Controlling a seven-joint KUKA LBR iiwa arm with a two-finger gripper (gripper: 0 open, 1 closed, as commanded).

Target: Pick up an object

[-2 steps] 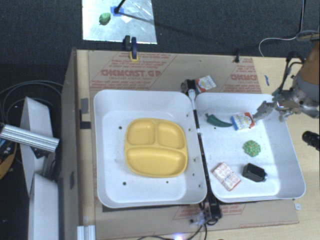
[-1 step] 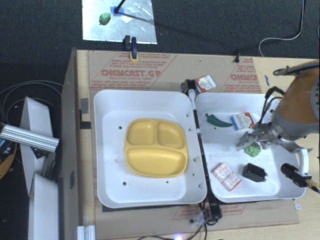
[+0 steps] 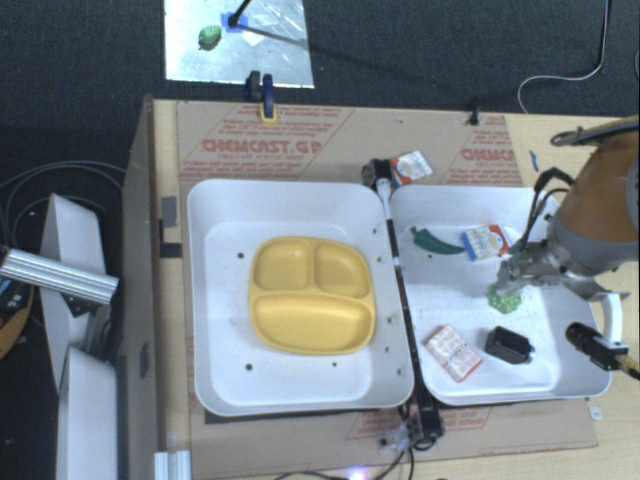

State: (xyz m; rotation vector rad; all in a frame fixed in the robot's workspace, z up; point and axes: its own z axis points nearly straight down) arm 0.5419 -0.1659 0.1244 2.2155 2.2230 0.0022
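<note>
The tool sits low over a green lump just beneath its tip, in the reaching step; its grip I cannot tell. Next, it must close squarely and lift.

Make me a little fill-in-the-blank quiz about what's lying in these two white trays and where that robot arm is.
1. The yellow divided plate lies in the ____ bin.
2. The gripper is right above a small ____ object in the right bin.
3. The black block sits to the right of the ____ and white packet.
4. The plate has ____ compartments.

Missing words: left; green; red; three
</note>
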